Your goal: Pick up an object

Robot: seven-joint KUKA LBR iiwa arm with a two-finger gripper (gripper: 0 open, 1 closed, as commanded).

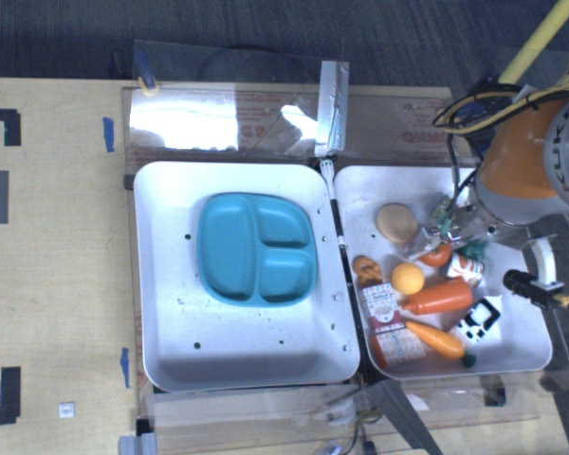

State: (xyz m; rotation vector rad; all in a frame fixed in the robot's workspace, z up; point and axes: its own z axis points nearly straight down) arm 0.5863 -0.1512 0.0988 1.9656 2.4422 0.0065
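Counter seen with two bins; blue tray set in left bin. Food clutter heaped in right bin. Hand lowered among it, grip state cannot be told. Carton print unreadable.

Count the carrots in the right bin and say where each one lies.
2. One carrot lies mid-bin, right of the yellow ball; the other carrot lies nearer the front wall. The gripper may hide more.

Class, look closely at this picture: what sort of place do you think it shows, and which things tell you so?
Probably a robot test bench in a lab: a grey and orange arm reaches over two white bins, one holding toy food such as a carrot, the other a blue divided plate.
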